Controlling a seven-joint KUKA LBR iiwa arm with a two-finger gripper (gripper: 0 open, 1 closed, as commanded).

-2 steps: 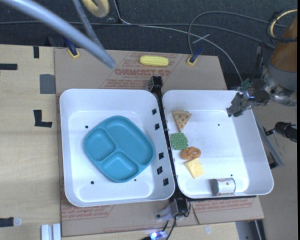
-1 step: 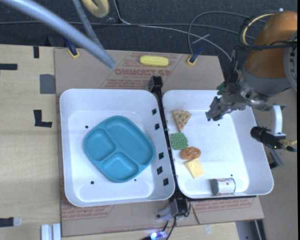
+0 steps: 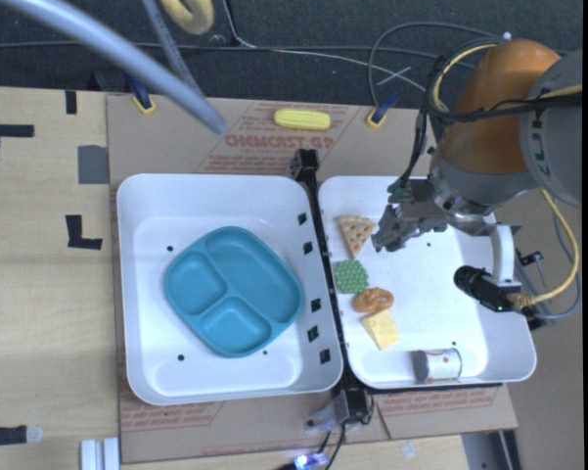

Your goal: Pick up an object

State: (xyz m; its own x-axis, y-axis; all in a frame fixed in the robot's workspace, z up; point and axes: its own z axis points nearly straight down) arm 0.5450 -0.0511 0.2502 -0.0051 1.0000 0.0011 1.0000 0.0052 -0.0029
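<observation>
Claw (image 3: 389, 235) hangs low in the right bin (image 3: 489, 360), finger state unclear, just right of the toast wedge (image 3: 354, 233), with green waffle (image 3: 350, 276), pretzel (image 3: 373, 300), cheese block (image 3: 380, 331) lined below; blue tray (image 3: 233, 290) in the left bin (image 3: 142, 292).

arm: grey w/ orange band, in from right | wrist bent down-left | hand (image 3: 389, 235): low, dark

One fixed cam, high above bench, looking down at a slant, mid-range. Left bin (image 3: 137, 292) sits approx 8 o'clock of centre, right bin (image 3: 509, 351) at 4 o'clock; arm (image 3: 499, 96) enters from 2 o'clock. No 2nd view.
</observation>
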